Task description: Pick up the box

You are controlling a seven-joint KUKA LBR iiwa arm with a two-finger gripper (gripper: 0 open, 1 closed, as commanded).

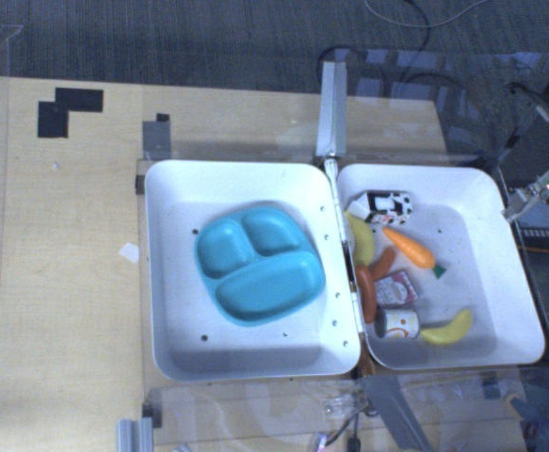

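The small pink box (396,290) lies in the right bin (500,252), near its middle. A carrot (410,249) is at its 12 o'clock and a banana (446,329) at its 4 o'clock. A blue plate (258,264) sits in the left bin (175,252)

Setting: robotics lab test bench. Evidence: pale wooden benchtop (57,281) with black marker patches (67,109) at 10 o'clock; two white bins (161,281) bracketed side by side at centre; loose cable (415,12) on grey carpet at 1 o'clock.
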